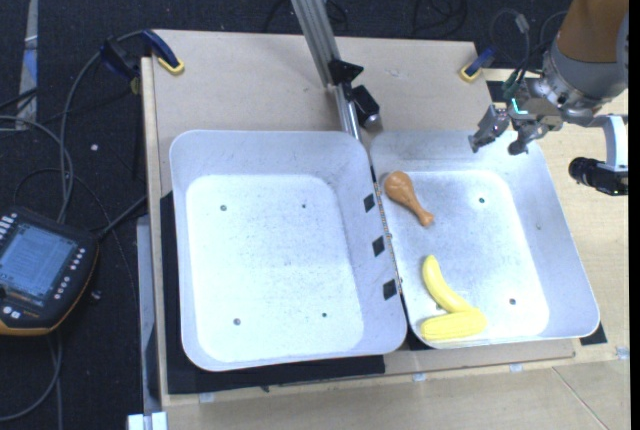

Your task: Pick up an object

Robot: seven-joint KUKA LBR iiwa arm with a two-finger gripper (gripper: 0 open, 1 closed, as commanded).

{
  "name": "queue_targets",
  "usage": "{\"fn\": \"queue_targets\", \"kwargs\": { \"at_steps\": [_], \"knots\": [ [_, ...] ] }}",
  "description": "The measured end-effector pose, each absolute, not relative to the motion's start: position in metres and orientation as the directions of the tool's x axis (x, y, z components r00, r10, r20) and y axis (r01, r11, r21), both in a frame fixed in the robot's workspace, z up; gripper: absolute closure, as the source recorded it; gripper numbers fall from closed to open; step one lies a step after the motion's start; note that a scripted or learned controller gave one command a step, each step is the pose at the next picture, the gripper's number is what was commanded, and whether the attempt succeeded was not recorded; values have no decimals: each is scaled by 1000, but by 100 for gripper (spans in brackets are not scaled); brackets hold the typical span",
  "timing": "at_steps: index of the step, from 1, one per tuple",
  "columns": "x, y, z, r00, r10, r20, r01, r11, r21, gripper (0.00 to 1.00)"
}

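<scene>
In the right bin (530,218) lie three objects. A tan chicken drumstick (407,194) rests near the bin's left wall. A yellow banana (440,284) lies lower down, and a yellow corn cob (452,325) sits at the front rim just below it. My gripper (503,140) hangs over the bin's far right rim, well up and right of the drumstick. Its two dark fingers stand apart, open, with nothing between them.
The left bin (270,248) sits beside the right one, with black clips along the shared wall. A slanted metal pole (315,13) rises behind the bins. Yellow clamps (171,65) mark the bench's far corners. A teach pendant (35,268) lies at left.
</scene>
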State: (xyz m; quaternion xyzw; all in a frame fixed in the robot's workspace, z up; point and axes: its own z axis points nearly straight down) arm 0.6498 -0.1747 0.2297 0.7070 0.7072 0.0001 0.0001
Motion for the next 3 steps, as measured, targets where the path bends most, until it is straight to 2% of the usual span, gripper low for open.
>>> {"fn": "queue_targets", "kwargs": {
  "at_steps": [1,2,3],
  "knots": [
    [650,-175,230,0,1000,0,1000,0,0,0],
    [655,-180,185,0,1000,0,1000,0,-2,0],
    [647,-185,138,0,1000,1,1000,0,-3,0]
  ]
}}
